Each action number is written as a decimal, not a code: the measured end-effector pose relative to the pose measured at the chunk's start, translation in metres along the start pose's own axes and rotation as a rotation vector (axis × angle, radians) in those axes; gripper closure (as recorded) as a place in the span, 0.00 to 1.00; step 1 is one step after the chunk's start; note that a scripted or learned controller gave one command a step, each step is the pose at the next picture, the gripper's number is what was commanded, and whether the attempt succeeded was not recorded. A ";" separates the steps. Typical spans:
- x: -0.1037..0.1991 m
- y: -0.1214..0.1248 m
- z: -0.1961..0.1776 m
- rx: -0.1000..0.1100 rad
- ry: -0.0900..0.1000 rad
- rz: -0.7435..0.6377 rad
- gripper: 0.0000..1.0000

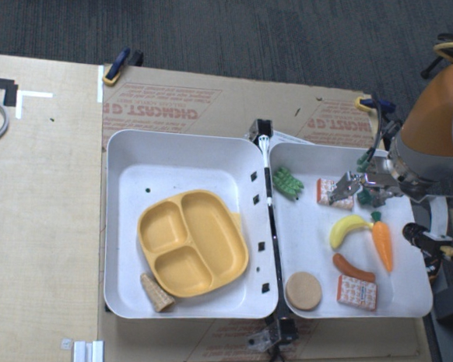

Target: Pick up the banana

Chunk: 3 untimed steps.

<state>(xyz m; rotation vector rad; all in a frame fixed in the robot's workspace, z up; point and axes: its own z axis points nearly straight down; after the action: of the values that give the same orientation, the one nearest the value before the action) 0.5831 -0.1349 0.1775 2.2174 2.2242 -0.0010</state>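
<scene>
nearest the camera, along the front edge of the right bin [411,312], sit a round biscuit [304,291] and a small red-and-white packet [357,292], with a sausage [353,266] just behind them. these items are scattered loosely, which suggests they were dropped in as clutter, not arranged.

banana [347,230]: lies near the middle of the right bin, curved, free of the walls. a carrot [382,245] lies just beside it toward the right edge; the sausage is near its lower end. clearance is better on its left side.

gripper [353,188]: positioned over the back of the right bin, above a second small packet [334,193] and near a green item [288,183] by the dividing wall. whether the claw is open or closed cannot be determined from this angle. nothing is visibly held. judged position: behind the banana, not yet aligned over it.

left bin [121,230]: holds a yellow divided plate [193,243], with a tan wedge [156,293] against its front corner. neither affects the task.
</scene>
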 end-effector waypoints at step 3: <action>-0.019 -0.007 0.076 -0.001 0.000 -0.087 1.00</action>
<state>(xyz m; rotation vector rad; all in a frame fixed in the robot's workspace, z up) 0.5757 -0.1540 0.1019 2.1177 2.3187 -0.0005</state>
